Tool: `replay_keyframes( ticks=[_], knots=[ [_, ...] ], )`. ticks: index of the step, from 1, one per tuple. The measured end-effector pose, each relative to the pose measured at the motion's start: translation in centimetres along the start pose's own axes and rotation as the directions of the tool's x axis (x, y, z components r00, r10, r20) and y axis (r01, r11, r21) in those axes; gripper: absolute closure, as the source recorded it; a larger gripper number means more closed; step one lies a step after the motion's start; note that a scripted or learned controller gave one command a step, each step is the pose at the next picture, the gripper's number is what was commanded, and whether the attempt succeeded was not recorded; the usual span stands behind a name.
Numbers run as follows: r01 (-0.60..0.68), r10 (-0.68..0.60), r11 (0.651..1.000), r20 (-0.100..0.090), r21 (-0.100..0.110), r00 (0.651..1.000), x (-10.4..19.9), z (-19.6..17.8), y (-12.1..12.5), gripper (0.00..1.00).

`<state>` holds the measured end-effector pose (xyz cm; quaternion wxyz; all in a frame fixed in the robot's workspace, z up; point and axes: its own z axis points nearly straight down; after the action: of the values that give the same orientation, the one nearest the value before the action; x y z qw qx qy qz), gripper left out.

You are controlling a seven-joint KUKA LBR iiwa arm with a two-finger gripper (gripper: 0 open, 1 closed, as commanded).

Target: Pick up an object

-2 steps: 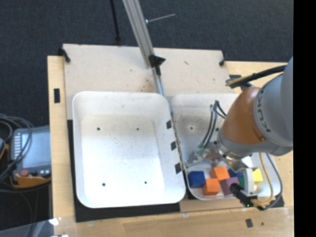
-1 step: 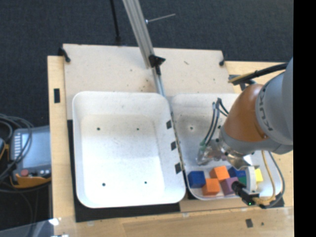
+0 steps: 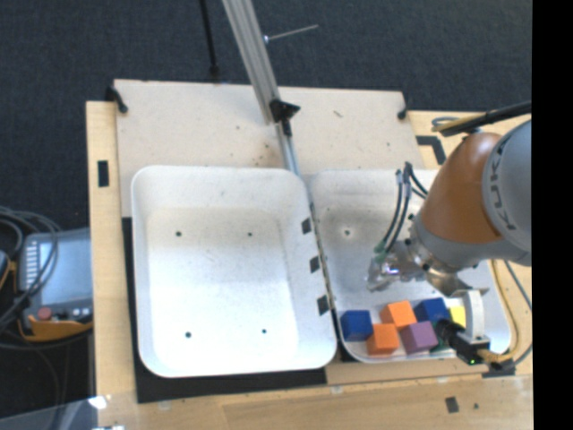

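A grey robot arm with an orange band [image 3: 461, 191] reaches in from the right over the right-hand shallow white plastic bin [image 3: 345, 206]. Its metal hand [image 3: 387, 274] hangs low above the middle of that bin, just above and to the left of the cluster of blocks; whether its fingers are wide or narrow I cannot tell, and nothing shows between them. Thin cables run down from the arm's wrist to the hand.

The things to pick lie together in the near right corner of the right bin: a blue cube [image 3: 356, 323] at the left, an orange cube [image 3: 384, 338] just beside it, a second orange block [image 3: 400, 313] behind that, a purple cube [image 3: 418, 336] to the right, another blue block [image 3: 432, 309] behind it, and a yellow piece [image 3: 457, 314] partly hidden at the far right. They sit close, several touching.

The left-hand shallow white plastic bin [image 3: 224, 267] lies beside the right one, their walls meeting along the middle. Both rest on the pale wooden tabletop [image 3: 197, 119]. A slanted aluminium rail [image 3: 251, 47] rises from behind the bins toward the top of the view
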<state>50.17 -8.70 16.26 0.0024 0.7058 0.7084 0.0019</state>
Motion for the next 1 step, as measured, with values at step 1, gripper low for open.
replay_keyframes(
  ticks=[1],
  knots=[
    [0.000,0.000,1.000,0.001,-0.003,1.000,-0.33,-6.39,0.32,1.00]
  ],
)
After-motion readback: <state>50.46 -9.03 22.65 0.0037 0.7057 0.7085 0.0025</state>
